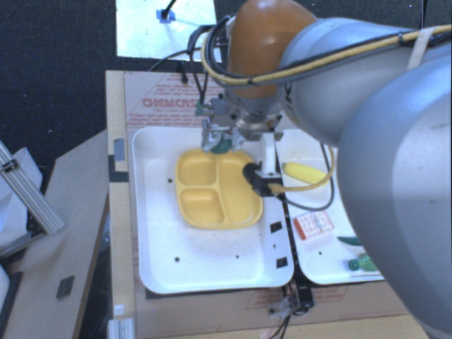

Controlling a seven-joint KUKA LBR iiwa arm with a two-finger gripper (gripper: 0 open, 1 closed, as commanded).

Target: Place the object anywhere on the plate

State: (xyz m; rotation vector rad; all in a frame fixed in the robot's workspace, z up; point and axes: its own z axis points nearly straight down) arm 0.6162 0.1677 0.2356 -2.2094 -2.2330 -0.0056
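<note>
Grey arm reaches in from the right, its gripper (pixel 220 138) hanging just over the far rim of the yellow divided plate (pixel 214 189), which lies in the left bin (pixel 159 260). Something green (pixel 223 145) sits pinched between the fingers, right above the plate's edge. Over in the right bin (pixel 332 270) lie a yellow corn cob (pixel 305 173), a red-and-white packet (pixel 313 224) and a green piece (pixel 360 263).

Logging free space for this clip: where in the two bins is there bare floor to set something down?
Left bin: bare floor left of and in front of the yellow plate. Crowded at the plate's far edge, under the gripper. Right bin: small patches among the yellow object, red-and-white packet and green pieces.
</note>
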